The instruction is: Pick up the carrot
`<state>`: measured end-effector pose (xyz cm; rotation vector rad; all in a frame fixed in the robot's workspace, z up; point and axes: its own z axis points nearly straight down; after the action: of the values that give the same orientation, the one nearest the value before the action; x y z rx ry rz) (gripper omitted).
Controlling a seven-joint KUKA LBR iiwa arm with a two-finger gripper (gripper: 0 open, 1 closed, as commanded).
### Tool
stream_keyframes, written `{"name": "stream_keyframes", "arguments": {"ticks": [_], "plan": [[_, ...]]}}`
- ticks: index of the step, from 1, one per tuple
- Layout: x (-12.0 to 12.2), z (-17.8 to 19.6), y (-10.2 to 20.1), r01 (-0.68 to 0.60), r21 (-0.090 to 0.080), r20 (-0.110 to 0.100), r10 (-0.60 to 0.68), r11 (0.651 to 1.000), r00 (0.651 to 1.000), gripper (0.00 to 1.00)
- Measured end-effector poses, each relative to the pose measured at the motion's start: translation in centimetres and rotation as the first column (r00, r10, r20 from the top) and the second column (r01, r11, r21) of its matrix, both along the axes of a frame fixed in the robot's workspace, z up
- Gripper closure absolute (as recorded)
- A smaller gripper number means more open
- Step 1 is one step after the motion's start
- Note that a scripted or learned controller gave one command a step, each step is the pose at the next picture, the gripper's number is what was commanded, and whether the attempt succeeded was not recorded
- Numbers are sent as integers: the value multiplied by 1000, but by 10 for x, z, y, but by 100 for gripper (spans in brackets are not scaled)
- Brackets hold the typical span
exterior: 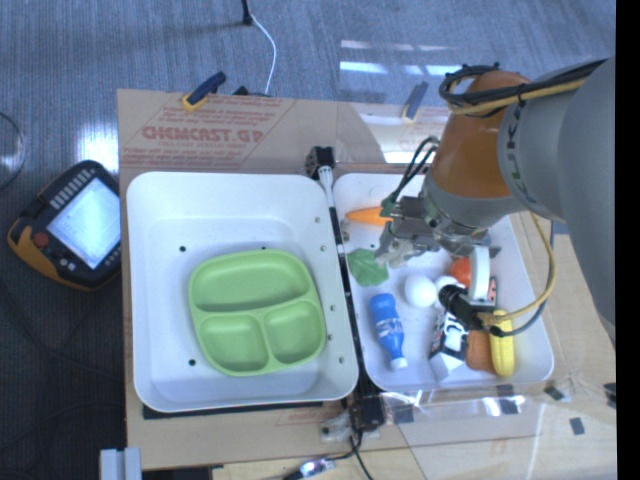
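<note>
While the carrot [364, 215] lies in the right bin [530, 368], the hand's [398, 250] grip seems unreadable.

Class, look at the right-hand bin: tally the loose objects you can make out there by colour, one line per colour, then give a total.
Orange: 2, the carrot and an orange object
Green: 1, a green piece
White: 1, a white ball
Blue: 1, a blue bottle
Yellow: 1, a yellow object
Total: 6; others under the arm cannot be told.
</note>
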<state>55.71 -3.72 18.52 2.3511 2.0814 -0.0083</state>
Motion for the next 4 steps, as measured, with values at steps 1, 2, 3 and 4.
{"name": "stream_keyframes", "arguments": {"ticks": [1,2,3,4], "plan": [[8,-90,-60,-85,3,6,85,996,996,100],[7,-92,-59,-86,3,4,86,996,996,0],[86,-6,-79,-217,-2,10,217,976,976,0],[111,-94,-75,-265,-5,13,265,964,964,0]]}}
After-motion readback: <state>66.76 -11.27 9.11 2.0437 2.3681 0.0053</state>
